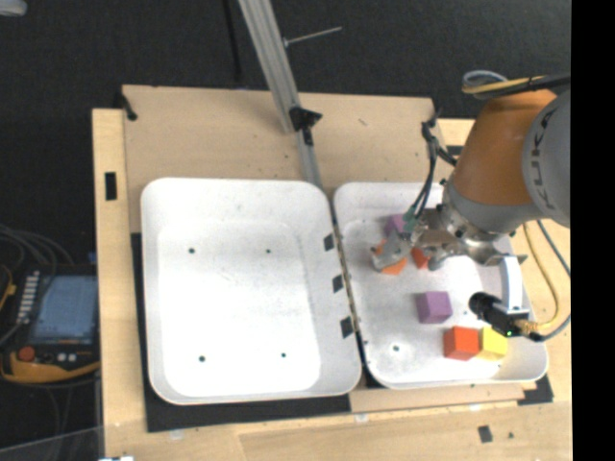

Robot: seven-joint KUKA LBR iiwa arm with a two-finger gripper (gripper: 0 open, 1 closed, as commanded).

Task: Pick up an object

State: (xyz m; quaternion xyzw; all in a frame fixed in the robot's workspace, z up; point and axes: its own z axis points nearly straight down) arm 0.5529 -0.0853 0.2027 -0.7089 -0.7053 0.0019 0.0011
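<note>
From my fixed overhead feed I see the arm [509, 161] reaching in from the right, its orange band sitting over the upper part of the right bin [384, 363]. The gripper [408, 251] is down low inside that bin, near its upper left area, just beside the divider where the two bins meet. Around the tool tip I can make out a small orange piece [392, 265] on the left and a red-orange piece [420, 256] just right of it, with a small purple piece [396, 225] a little above them; all three sit very close to the tool, and I can't tell whether any of them is touching it, let alone grasped. The wrist body hides the business end from me, so I cannot tell whether the tool is clenched or released. Lower in the same bin, well clear of the tool, a purple cube [433, 305] rests on the white floor. Below and to the right of it, an orange-red cube [462, 343] sits just beside a yellow block [495, 344], the two appearing to touch near the bin's lower right corner. The left bin [192, 200] lies alongside, its white floor showing a few dark dots. Both bins rest on the tan bench [240, 123].
</note>
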